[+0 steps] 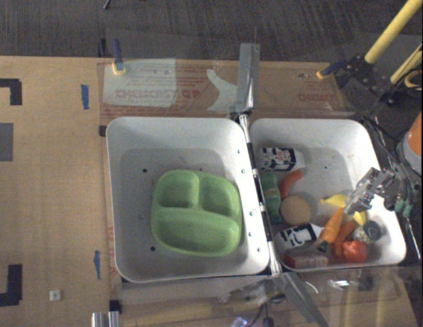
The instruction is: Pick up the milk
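The milk (280,158) is a small white carton with black cow patches. It lies on its side at the back left of the right bin (334,131). A second black-and-white carton (298,234) lies near that bin's front, beside a round tan item (295,210). My gripper (364,193) hangs over the right side of the right bin, above a yellow banana (336,200). It is well to the right of the milk and nearer the front, with nothing visibly held.
The left bin (122,182) holds a green divided plate (196,212). Crowded in the right bin's front half are orange carrots (332,227), a red tomato (355,251), a green item (268,196) and a red bar (306,259). A metal divider (248,80) runs between the bins.
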Controlling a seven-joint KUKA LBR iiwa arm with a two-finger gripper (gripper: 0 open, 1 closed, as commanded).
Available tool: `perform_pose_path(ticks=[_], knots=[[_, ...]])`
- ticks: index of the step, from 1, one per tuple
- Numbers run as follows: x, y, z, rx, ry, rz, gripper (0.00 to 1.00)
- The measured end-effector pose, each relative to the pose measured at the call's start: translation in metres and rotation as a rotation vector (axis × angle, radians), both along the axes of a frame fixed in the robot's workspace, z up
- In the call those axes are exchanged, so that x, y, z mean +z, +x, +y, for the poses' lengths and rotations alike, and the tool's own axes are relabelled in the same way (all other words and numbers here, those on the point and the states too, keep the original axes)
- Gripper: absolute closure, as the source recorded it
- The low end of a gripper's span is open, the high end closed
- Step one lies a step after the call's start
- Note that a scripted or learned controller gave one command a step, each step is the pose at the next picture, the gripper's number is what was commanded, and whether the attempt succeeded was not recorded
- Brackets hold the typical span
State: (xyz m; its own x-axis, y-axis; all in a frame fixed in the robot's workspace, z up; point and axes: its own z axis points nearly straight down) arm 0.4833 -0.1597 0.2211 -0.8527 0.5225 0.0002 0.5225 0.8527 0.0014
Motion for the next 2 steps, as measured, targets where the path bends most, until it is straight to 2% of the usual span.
perform_pose_path(ticks=[2], knots=[[0.0153, 0.0046, -0.0011, -0.004, 0.001, -0.004, 1.0]])
